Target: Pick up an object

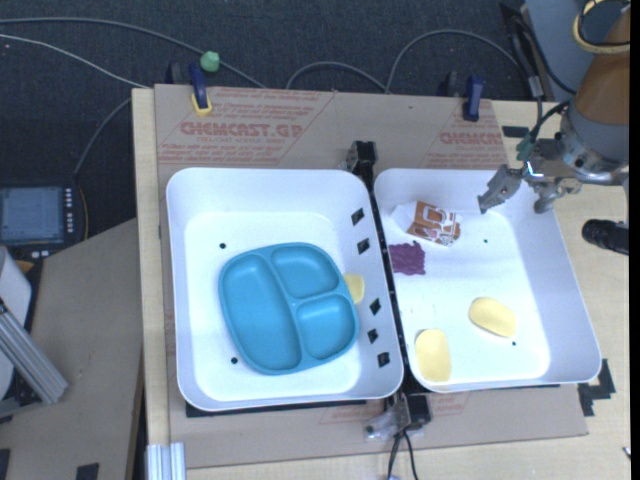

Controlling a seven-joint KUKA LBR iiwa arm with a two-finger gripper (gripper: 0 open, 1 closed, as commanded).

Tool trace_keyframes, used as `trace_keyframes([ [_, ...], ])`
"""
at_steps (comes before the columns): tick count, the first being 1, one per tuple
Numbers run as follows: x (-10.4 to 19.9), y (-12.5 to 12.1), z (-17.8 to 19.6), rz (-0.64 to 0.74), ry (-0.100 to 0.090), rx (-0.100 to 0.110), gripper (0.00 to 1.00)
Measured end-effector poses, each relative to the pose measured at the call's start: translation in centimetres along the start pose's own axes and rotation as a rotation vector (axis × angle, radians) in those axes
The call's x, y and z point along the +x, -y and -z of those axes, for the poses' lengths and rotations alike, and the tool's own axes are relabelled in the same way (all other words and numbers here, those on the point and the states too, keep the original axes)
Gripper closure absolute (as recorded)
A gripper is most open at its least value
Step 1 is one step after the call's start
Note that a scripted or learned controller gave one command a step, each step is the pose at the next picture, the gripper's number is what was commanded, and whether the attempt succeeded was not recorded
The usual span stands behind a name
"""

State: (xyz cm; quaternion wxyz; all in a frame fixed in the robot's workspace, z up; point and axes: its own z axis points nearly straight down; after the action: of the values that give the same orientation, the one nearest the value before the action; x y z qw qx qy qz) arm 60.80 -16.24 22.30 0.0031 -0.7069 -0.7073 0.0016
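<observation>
My gripper (520, 198) hangs over the far right part of the right bin (560, 298), its fingers (494, 197) spread open with nothing between them. To its left lies a brown and white wrapped packet (435, 223), apart from the fingers. A purple lump (407, 258) sits near the bin's left wall. Two pale yellow pieces lie nearer the front: one (492, 316) at the middle and one (433, 354) at the front left.
The left bin (190, 268) holds a blue divided plate (290, 306) with a small yellow piece (354, 288) at its right edge. Black clips run along the divider (378, 268) between the bins. Cables trail over the dark floor behind the bench.
</observation>
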Motion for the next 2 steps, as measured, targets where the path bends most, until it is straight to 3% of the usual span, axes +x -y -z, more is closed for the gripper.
trace_keyframes([
  [2,0.7,-0.7,-10.6,0.0,0.0,0.0,0.0],
])
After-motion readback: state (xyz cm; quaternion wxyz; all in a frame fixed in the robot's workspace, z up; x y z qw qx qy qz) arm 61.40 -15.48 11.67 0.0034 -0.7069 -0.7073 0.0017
